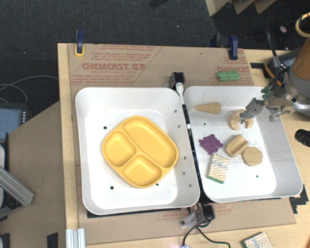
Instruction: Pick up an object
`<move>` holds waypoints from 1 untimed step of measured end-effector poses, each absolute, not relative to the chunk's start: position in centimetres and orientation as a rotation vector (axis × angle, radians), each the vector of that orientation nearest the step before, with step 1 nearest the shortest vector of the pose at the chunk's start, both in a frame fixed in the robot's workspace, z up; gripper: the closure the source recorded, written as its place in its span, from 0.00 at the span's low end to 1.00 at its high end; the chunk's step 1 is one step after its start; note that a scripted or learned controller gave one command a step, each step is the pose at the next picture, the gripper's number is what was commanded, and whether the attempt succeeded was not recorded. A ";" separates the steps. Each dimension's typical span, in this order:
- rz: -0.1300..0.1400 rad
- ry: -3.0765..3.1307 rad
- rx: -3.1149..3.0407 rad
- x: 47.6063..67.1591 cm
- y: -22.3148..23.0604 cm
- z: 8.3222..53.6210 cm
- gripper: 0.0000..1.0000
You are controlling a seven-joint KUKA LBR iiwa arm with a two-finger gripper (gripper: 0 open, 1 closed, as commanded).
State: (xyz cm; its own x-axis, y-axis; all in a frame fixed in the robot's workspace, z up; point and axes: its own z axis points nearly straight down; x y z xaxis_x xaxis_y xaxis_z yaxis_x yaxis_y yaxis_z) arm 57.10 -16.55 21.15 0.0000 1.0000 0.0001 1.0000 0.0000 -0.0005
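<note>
A: The two bins (pixel 93 154) look like smooth white plastic with a faint sheen, and the yellow divided plate (pixel 139 150) in the left one is glossy moulded plastic.

B: The board (pixel 124 66) under them reads as matt brown cardboard or paper-faced sheet with red print. The purple piece (pixel 211 143) looks soft and dull.

A: The tan food pieces (pixel 236 145) seem matt, slightly rough. The gripper (pixel 259 109) is bare grey metal, a little shiny.

arm (pixel 305 76) cut off at right edge, hand (pixel 256 110) fingers blurred
</note>
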 end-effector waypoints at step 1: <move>0.001 -2.226 -2.220 62.1 -18.6 8.0 0.00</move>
State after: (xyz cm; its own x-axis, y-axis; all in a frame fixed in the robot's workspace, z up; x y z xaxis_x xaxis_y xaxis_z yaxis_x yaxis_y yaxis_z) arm 62.08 -18.61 7.96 -0.0024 1.0000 -0.0019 1.0000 0.0024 0.0012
